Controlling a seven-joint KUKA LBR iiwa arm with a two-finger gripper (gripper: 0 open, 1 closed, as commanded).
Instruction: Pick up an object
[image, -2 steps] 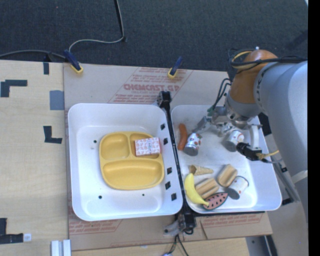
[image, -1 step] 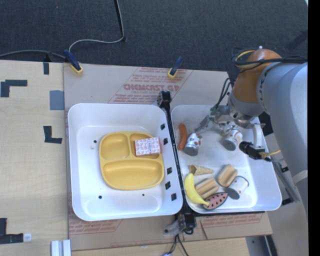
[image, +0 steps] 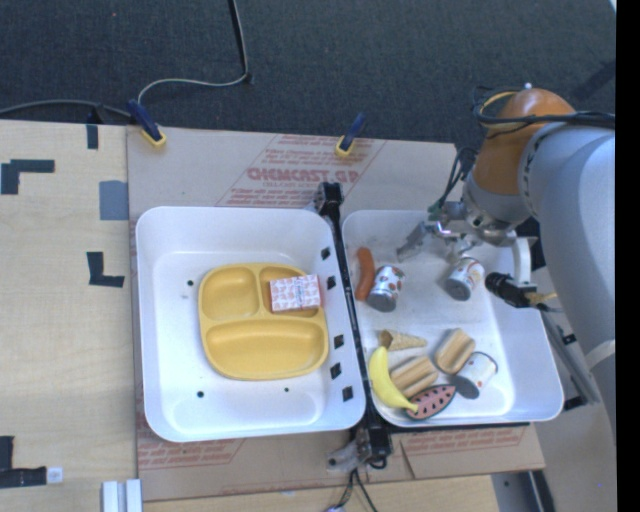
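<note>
Objects for picking lie in two white bins on a bench (image: 60, 300) of pale wood with dark tape marks at its left. A brown cardboard sheet (image: 290, 170) with red print lies under the bins, held by yellow-and-blue clamps at its far edge; beyond it runs dark carpet crossed by a thin cable.

The left bin (image: 160, 330) is shallow, glossy plastic with rounded corners. In it sits a yellow tray (image: 260, 335) with three compartments, and a small red-and-white patterned packet (image: 295, 293) rests flat in the tray's far right compartment.

The right bin (image: 520, 385) touches the left along a black clip strip. At its left side an orange-red sausage (image: 365, 272) lies beside a small metallic can (image: 386, 286) on its side. Nearer the front are a tan cone (image: 403, 341), a curved yellow banana (image: 385, 378), two tan bread-like rolls (image: 414, 375), a dark watermelon slice (image: 432, 402) and a small white cup (image: 478, 370), all crowded together and touching.

A second silvery can (image: 460, 279) lies toward the back, directly beneath the end effector (image: 447, 237), whose metal fingers hang just above it; whether they are apart or together cannot be told. The grey arm with its orange band enters from the right.
</note>
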